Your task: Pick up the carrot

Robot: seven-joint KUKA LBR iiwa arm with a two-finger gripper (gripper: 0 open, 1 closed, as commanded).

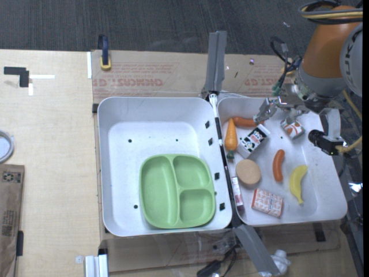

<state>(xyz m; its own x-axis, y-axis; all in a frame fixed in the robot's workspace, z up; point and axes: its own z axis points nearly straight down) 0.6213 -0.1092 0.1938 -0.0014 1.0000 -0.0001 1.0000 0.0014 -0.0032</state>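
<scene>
Grey arm [351,45], orange band; black cables, metallic wrist hardware

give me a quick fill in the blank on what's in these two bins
1. The green divided plate lies in the ____ bin in the camera view.
2. The carrot lies along the right bin's ____ wall.
3. The yellow fruit near the right bin's right side is a ____.
4. The plate has ____ compartments.

Missing words: left; left; banana; three

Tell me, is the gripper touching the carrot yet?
Apart. The camera view shows bare white bin floor between the gripper and the carrot, which lies against the right bin's left wall.
</scene>
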